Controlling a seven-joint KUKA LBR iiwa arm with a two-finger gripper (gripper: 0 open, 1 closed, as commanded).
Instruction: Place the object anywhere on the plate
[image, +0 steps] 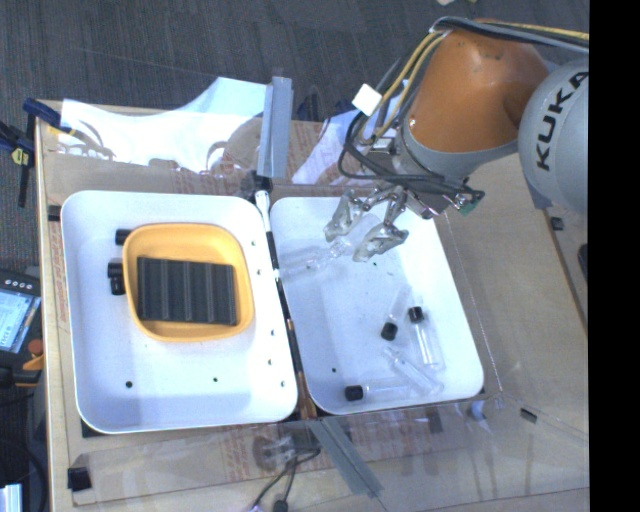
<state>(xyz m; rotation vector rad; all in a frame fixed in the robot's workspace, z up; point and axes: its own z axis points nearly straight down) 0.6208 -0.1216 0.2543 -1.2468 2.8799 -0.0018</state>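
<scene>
A yellow plate (186, 238) lies in the left bin (95, 360), with a dark ridged rectangular insert (188, 290) on its middle. In the right bin (455, 290) lie several clear tubes with black caps: one (428, 342) at the right, one (385, 390) along the front wall, and a loose black cap (389, 330) between them. My gripper (363, 236) hangs over the far part of the right bin, open, with nothing clearly between its fingers. A faint clear tube (308, 264) lies just to its left and below it.
Two small black pieces (117, 277) sit left of the plate in the left bin. A grey upright post (273, 125) stands behind the wall between the bins. Cables and clear plastic clutter the bench at the back left.
</scene>
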